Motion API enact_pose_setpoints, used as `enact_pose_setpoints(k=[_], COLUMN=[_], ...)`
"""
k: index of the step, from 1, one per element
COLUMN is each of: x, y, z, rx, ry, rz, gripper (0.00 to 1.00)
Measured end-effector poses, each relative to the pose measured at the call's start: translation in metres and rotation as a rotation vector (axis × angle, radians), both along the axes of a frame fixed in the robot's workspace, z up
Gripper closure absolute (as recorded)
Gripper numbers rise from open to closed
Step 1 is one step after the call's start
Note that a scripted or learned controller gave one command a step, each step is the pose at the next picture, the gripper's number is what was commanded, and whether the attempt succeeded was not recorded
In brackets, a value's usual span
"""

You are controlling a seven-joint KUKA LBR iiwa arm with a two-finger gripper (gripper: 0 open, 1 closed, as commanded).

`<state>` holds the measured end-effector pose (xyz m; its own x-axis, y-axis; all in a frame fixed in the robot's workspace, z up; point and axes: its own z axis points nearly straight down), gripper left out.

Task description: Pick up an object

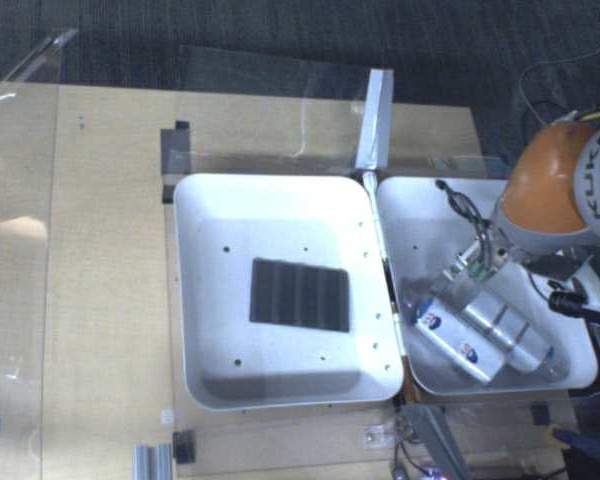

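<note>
The shallow white plastic left bin (pixel 210 268) holds a flat dark grey rectangular pad with ridged stripes (pixel 300 295). In the matching white right bin (pixel 420 218) lies a silvery-white wrapped packet with small red-and-blue marks (pixel 460 343). The arm's rounded orange band (pixel 540 188) tops its grey wrist.

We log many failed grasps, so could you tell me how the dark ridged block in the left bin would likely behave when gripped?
The dark ridged block lies flat, so it should not roll or tip. Its straight edges suggest stiffness. Its low profile may leave the fingers little to catch.
</note>
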<state>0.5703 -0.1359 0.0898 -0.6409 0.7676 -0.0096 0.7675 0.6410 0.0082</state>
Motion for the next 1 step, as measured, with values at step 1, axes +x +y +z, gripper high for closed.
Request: enact_pose_setpoints(k=[1], x=[-0.0039], y=[0.0410], z=[0.0002], rx=[0.002], ry=[-0.003], rz=[-0.040], gripper=[0.00])
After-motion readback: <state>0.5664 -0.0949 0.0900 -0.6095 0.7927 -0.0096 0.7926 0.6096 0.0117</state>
